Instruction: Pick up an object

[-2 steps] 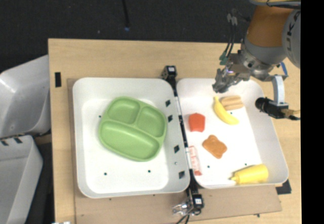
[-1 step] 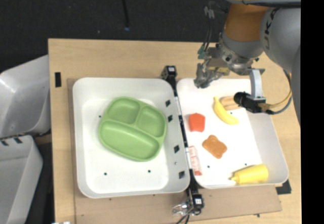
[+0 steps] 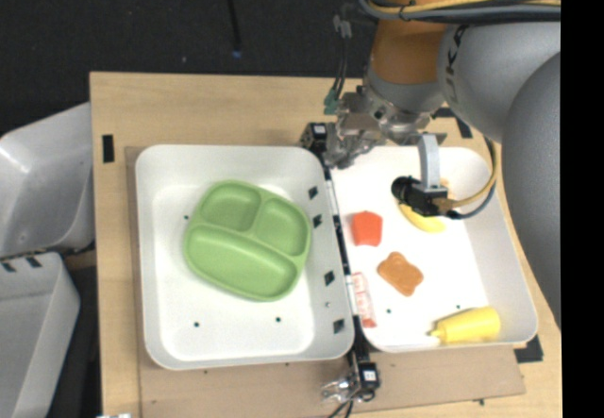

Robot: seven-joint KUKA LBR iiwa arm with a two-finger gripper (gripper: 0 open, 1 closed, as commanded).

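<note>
Gripper (image 3: pixel 351 141) over the far left corner of the right bin (image 3: pixel 462 265), beside the edge shared with the other bin; whether its jaws are open or closed cannot be told, and no object is seen between them. Nearest candidate: red-orange block (image 3: pixel 366 227), lying toward the view's bottom from the jaws, near the bin's left wall. Block squat, roughly square, without a marked long axis. Brown toast-shaped piece (image 3: pixel 400 273) lies just beyond it.
</note>
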